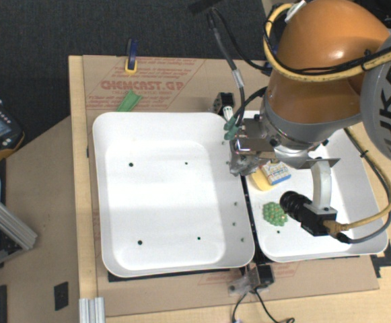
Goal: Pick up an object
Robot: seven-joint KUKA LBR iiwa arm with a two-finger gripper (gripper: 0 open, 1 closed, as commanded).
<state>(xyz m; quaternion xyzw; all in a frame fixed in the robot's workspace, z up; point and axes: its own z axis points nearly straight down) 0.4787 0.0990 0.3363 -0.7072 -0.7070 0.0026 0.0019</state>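
The right bin (357,180) holds a green knobbly ball (274,213) near its front left. Behind the ball lies a yellow piece (256,181) with a small blue and white box (276,173) against it. My gripper (239,161) hangs low at the right bin's left wall, just left of the yellow piece and the box. The orange wrist covers most of the gripper and the back of that bin. Nothing is seen held.
The left bin (108,180) stands beside the right one, their walls meeting under the gripper. Both rest on a cardboard sheet (175,79) with a green scrap (128,101) and a blue clip (132,56) at its back.
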